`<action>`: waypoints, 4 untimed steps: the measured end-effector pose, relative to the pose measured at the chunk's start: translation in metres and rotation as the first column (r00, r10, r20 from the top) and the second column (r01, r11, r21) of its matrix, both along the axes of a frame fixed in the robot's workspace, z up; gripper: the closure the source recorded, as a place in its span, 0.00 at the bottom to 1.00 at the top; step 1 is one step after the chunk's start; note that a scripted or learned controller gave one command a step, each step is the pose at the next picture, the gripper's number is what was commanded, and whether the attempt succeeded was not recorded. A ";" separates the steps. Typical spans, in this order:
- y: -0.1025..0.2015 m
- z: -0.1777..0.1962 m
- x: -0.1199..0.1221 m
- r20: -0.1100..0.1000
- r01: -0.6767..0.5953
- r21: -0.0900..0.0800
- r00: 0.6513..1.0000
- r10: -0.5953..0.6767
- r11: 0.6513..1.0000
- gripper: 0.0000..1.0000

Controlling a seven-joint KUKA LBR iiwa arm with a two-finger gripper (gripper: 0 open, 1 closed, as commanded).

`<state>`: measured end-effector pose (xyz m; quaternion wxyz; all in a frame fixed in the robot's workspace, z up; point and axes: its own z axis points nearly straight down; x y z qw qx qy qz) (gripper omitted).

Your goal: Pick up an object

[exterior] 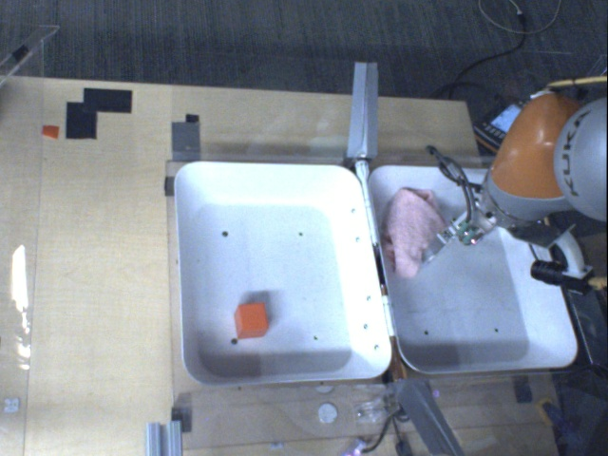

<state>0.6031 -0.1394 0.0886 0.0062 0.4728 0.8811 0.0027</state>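
Camera view showed a crumpled pink cloth (410,228) lying in the right bin (494,345), bunched against that bin's left wall and toward its far side. The gripper (439,245) sat at the cloth's right edge, touching or nearly touching the fabric, with the grey arm (541,164) and its orange band reaching in from the right. How far the hand stood open could not be told at this size, and no fabric showed plainly caught in it, so a hold could not be claimed.

To do this step well, the grasp probably needed to bite into a raised fold rather than skim the flat hem, since soft cloth slips and drapes. Coming down a little further left, over the thick middle of the bundle, looked safer, while keeping off the divider between the bins. A slow, straight lift would show whether it came along.

An orange block (252,320) lay well apart in the left bin (275,188), near its near-left corner.
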 end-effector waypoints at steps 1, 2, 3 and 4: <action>0.030 -0.001 0.057 -0.008 0.117 0.000 0.993 -0.117 0.993 0.00; 0.030 0.009 0.059 -0.003 0.111 -0.001 0.994 -0.111 0.994 1.00; 0.032 0.074 0.067 -0.008 0.098 0.001 0.995 -0.098 0.995 1.00; 0.006 0.016 0.050 -0.013 -0.021 0.002 1.000 0.021 1.000 1.00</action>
